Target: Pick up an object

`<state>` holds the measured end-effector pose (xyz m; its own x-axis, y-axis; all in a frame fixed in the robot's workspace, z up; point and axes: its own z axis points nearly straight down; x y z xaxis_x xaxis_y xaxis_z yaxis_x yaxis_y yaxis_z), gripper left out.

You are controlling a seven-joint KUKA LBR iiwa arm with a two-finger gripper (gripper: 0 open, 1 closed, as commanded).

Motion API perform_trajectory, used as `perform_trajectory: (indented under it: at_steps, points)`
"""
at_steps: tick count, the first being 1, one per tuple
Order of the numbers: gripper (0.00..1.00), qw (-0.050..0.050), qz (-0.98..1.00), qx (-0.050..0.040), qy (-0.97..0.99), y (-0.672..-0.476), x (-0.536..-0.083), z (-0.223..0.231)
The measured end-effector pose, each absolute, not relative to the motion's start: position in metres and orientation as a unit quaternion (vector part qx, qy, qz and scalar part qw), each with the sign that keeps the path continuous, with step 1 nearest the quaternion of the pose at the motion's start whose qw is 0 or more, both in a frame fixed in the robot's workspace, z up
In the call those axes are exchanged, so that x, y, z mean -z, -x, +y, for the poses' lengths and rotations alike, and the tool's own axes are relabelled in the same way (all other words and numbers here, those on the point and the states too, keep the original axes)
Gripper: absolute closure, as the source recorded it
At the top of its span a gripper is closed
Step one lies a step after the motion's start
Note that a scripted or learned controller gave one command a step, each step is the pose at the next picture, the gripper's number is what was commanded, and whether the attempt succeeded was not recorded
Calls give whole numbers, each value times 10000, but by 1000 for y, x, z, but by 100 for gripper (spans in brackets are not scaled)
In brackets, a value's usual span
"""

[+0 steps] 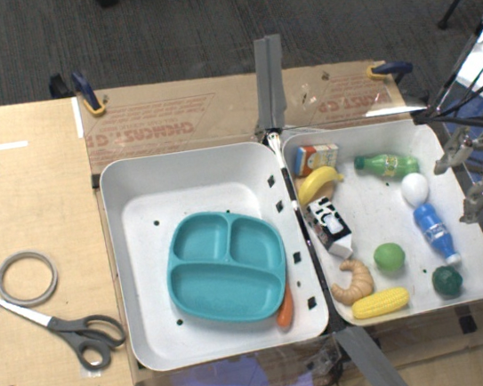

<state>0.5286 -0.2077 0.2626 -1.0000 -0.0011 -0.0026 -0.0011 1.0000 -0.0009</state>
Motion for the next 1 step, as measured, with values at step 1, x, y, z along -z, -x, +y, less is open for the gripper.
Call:
perform_trajectory:
  at_steps: [1]
  points:
    - [0, 1, 9998, -2, 175, -490, -104, -221]
